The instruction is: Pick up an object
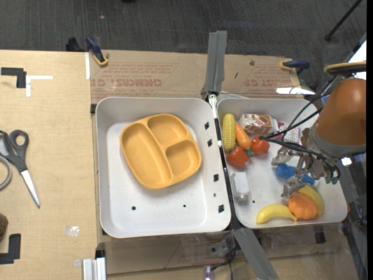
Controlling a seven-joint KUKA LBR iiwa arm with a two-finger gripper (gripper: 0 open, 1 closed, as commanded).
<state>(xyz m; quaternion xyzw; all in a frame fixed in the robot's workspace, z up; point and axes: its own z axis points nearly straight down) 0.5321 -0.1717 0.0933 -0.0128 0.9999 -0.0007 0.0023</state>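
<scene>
The gripper [296,182] hangs low inside the right bin [332,219], and its metal fingers [289,186] point down toward the bin floor. I cannot tell from this slanted view if the fingers are wide or narrow, and nothing is seen between them, so in my judgement the pick is not yet done.

Several toy foods lie around the fingers. Just below them, at the near wall, is an orange fruit [302,206], and it seems almost touching the fingertips; a yellow banana [275,214] lies beside it to the left. A small blue piece [285,171] lies just beside the fingers on the far side. Farther left are a red tomato [260,146], a red pepper [237,157], an ear of corn [228,130] and a white block [240,185]. A snack packet [257,122] lies at the far wall.

The orange fruit looks to be the nearest candidate. What is left: to close on one object and lift it. The left bin [111,214] has a yellow divided plate [161,150].
</scene>
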